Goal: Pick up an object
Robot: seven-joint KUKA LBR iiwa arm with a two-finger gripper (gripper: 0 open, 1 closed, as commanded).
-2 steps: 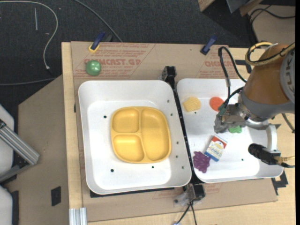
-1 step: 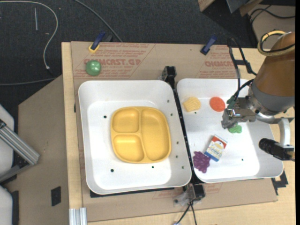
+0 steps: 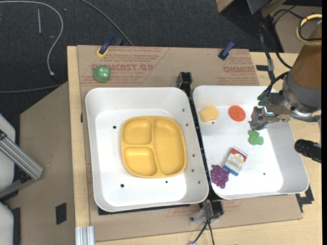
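The fingers of the gripper [image 3: 261, 120] cannot be judged spread or pressed together; from above they merge into one dark mass, and nothing is seen held between them. The gripper stands low over the right bin [image 3: 291, 185], near its far right side; the arm [image 3: 306, 80] reaches in from the right.

Candidates for the pick all lie in that bin; a small green item [image 3: 255, 137] sits just beside the gripper on its near side, and is judged the likely target; an orange-red round piece [image 3: 236, 113] lies near to its left; a yellow piece [image 3: 209, 113] lies further left; a small printed box [image 3: 235, 161] and a purple grape cluster [image 3: 219, 175] touch or nearly touch nearer the front.

The left bin [image 3: 97, 137] holds a yellow divided plate [image 3: 153, 146]; a green ball [image 3: 102, 74] rests on the table [image 3: 148, 65] outside both bins. The pick is judged not yet made.
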